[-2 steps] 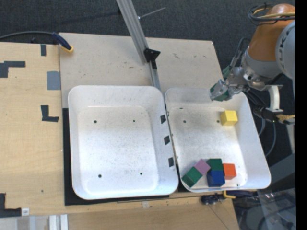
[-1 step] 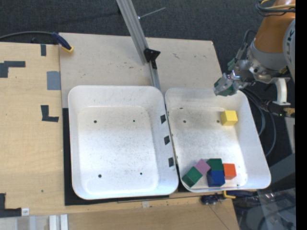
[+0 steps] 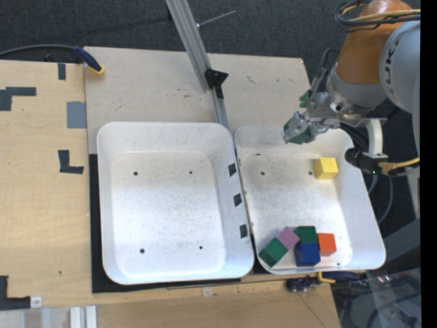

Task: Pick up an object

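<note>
Six blocks (image 3: 304, 244) in right bin (image 3: 355, 203); tool (image 3: 298, 131) above.

A yellow block (image 3: 326, 167) lies alone in the upper right part of the right bin (image 3: 273, 183), slightly turned, resting flat on the bin floor. Well apart from it, at the lower edge of the same bin, five blocks cluster together: a dark green block (image 3: 274, 251) at the left, a pale purple block (image 3: 288, 238) touching it, a second green block (image 3: 306, 234) just behind a blue block (image 3: 307, 253), and an orange-red block (image 3: 327, 243) at the right.
</note>
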Robot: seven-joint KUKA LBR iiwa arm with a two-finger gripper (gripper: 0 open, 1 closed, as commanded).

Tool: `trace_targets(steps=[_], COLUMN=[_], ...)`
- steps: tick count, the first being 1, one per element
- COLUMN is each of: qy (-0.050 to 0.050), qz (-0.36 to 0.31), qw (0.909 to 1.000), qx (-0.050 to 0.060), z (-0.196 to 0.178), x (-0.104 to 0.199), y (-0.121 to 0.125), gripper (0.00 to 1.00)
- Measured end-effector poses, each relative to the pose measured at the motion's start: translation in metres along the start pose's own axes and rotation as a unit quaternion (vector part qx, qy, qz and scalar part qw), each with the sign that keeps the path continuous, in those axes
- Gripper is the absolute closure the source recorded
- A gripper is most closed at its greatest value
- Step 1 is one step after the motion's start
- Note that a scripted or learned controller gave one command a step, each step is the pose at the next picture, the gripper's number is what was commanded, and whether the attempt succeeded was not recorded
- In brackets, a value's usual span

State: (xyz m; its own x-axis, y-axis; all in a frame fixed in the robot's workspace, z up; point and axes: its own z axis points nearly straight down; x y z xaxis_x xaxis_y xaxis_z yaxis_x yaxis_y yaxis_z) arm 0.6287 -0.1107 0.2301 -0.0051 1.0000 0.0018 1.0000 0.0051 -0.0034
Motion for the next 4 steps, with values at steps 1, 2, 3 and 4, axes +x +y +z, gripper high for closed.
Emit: trace_targets(steps=[1,2,3,4], qy=[0.000,0.000,0.000,0.000], qz=[-0.001,-0.001,-0.001,-0.001], qw=[1.0000,1.0000,1.0000,1.0000], qx=[0.000,0.000,-0.001,0.000], z=[0.008,0.005,-0.005,-0.009], x=[0.055,0.100,0.150,0.196], y=[0.005,0.003,0.001,-0.005], gripper=[1.00,1.00,1.00,1.00])
